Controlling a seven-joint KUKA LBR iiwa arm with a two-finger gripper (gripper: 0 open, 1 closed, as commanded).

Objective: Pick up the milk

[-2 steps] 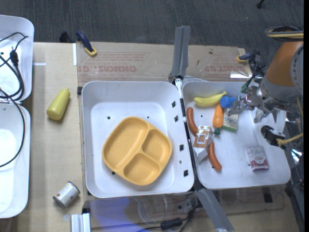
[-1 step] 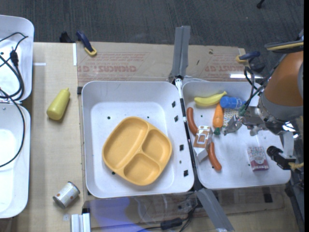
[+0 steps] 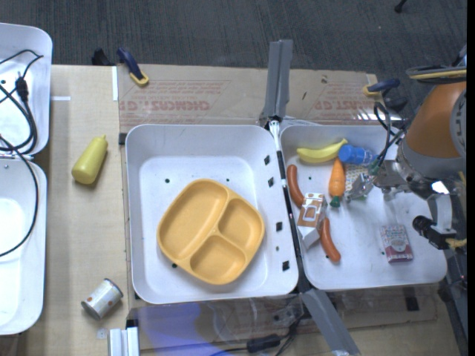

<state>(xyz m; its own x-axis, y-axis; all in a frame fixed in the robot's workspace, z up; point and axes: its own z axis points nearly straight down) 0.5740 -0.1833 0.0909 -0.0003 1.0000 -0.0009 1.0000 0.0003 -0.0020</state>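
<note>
Nearest the camera, well left of the carrot (image 3: 337, 178) and out on the bare bench, a can (image 3: 102, 297) lies on its side; it has no part in the job. The plate (image 3: 211, 231) sits alone in the left bin (image 3: 141, 199), left of the carrot and a little nearer, so that bin is probably meant to receive things.

The milk (image 3: 396, 243) I take to be the small white-and-red carton lying flat on the floor of the right bin (image 3: 371, 273), right of the carrot and nearer the camera. It has bare floor on every side, which should give room for a grasp from above. A small box (image 3: 312, 211) and two sausages (image 3: 310, 213) lie left of the carrot and just nearer, crowded together.

The claw (image 3: 362, 187) hangs just right of the carrot, close beside it, low in the bin. Whether it is open or closed cannot be told, and nothing is seen in its grip. The milk lies apart from the claw, nearer the camera and further right, so I judge the pick has not begun.

Beyond the carrot lies the banana (image 3: 320, 153).
</note>
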